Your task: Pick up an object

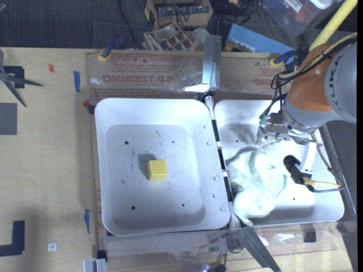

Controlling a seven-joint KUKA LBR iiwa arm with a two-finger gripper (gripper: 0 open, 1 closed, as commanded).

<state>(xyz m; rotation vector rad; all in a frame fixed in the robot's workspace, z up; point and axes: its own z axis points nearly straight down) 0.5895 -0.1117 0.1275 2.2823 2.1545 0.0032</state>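
Looking down on the bench (51, 152) from my remote seat, I see the two white bins side by side: the left bin (113, 118) fills the centre of the frame and the right bin (329, 208) sits against it toward the right edge. A small yellow block (157, 170) lies on the floor of the left bin, a little left of that bin's middle, touching nothing else. A crumpled white cloth (258, 186) lies in the right bin, heaped along its left side and running down to its lower left corner. The arm (334, 89), grey with its orange band, comes in from the upper right of the frame and hangs over the right bin. Its pincer (276, 134) is at the upper end of the cloth, well apart from the yellow block; I cannot tell from this angle whether it is released or clenched, nor whether it touches the cloth.
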